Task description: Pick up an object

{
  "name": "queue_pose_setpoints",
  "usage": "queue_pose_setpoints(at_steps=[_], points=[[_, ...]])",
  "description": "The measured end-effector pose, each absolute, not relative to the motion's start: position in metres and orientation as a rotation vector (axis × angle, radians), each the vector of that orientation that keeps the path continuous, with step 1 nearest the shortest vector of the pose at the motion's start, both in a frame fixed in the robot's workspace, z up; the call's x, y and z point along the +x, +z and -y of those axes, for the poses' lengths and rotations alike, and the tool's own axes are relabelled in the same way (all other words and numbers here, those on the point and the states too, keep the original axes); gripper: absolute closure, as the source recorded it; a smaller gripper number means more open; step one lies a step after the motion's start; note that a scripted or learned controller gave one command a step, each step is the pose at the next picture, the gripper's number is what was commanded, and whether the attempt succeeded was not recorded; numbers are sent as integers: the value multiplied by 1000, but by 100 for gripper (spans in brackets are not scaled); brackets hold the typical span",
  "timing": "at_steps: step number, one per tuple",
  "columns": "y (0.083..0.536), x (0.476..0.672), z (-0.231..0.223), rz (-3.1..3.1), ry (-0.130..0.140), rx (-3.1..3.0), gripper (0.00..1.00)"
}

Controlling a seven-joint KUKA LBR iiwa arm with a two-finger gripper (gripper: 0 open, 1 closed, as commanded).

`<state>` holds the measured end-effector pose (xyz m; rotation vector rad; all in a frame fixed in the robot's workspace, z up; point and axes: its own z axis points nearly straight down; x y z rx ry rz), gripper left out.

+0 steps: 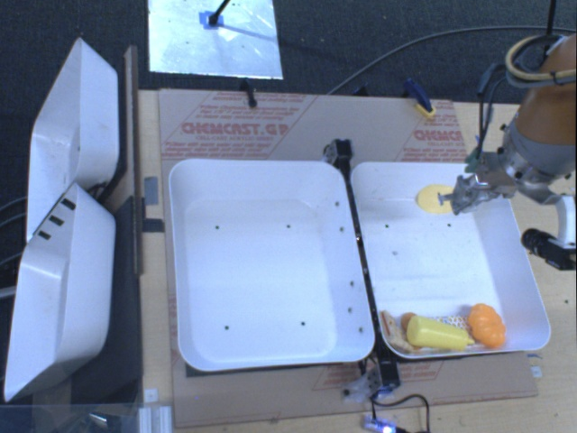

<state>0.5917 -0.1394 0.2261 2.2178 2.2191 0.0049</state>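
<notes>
Right bin (505, 242) – tool (460, 200) overlaps yellow disc (431, 198), grip state can't tell.

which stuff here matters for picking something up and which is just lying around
For the job:
tool
flat yellow piece under it
yellow block
orange ball
right bin that holds them

Just lying about:
left bin
blue-and-yellow clamp
spare white bins off the bench
metal sheet

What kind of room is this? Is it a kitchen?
Probably a robot lab, not a kitchen: a robot arm reaches over two white bins on a bench, with toy food piled in one corner and cables around.
</notes>
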Motion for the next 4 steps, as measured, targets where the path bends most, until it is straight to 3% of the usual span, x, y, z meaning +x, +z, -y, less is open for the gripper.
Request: queue_pose_setpoints(at_steps=[4], points=[[203,590,-69,-2227,2,2217,100]])
